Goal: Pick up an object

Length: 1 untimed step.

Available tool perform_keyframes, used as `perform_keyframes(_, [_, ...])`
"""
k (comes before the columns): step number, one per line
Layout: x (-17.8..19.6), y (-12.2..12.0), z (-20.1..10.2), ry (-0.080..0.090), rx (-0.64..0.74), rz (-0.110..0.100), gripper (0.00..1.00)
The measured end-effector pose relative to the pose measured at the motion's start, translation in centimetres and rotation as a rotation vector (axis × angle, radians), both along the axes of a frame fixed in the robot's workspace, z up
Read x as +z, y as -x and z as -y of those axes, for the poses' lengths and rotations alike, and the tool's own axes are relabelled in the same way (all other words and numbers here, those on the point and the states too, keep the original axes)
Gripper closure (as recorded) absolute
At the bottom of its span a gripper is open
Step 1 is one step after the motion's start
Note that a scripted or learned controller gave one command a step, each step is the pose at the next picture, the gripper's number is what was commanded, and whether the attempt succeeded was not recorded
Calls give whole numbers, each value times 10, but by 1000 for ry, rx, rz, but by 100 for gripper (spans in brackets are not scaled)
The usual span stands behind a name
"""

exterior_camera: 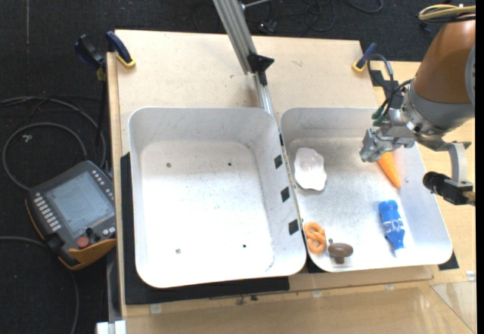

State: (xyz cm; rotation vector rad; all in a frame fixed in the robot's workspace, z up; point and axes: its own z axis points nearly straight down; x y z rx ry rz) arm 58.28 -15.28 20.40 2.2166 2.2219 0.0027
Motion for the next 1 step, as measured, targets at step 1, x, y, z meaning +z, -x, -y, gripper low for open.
perform_keyframes(1, [-4, 3, -57, -4, 6, -5, 100])
